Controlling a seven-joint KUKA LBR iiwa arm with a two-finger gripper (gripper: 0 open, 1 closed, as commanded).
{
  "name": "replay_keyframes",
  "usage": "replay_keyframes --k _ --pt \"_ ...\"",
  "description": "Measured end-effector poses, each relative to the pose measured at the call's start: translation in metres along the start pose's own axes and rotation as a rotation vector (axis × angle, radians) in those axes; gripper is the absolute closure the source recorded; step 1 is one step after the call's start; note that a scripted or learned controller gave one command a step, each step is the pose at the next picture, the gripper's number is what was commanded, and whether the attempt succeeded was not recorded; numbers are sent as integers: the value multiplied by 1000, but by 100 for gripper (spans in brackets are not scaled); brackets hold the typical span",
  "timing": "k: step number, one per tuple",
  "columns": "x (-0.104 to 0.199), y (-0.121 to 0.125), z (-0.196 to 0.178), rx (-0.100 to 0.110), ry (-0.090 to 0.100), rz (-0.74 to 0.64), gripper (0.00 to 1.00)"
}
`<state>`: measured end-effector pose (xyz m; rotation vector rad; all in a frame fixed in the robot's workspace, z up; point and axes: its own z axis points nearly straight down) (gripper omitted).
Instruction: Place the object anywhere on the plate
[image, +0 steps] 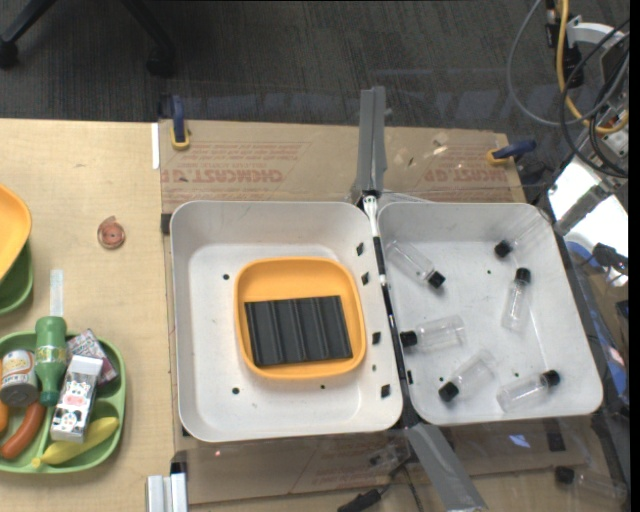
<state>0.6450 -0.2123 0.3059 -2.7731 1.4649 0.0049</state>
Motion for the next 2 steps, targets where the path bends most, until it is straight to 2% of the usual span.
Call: replay_keyframes --k 1,2 --pt "6 -14 -15 0 4 -348 0" --pt "9 -1 0 0 3 -641 0"
